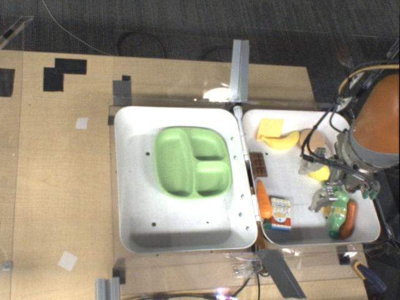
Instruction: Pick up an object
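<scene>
While the gripper (326, 200) hangs low — fingers unclear, I cannot tell — a green bottle (338, 210) lies beside a sausage (349, 220), lemon (319, 172) near.

bins: two white bins, left (134, 167) and right (294, 233) | green divided tray (190, 161): one | yellow cheese wedge (270, 129): one | banana (282, 142): one | carrot (264, 200): one | small carton (280, 213): one | sausage (348, 220): one | chocolate bar (257, 164): one
</scene>
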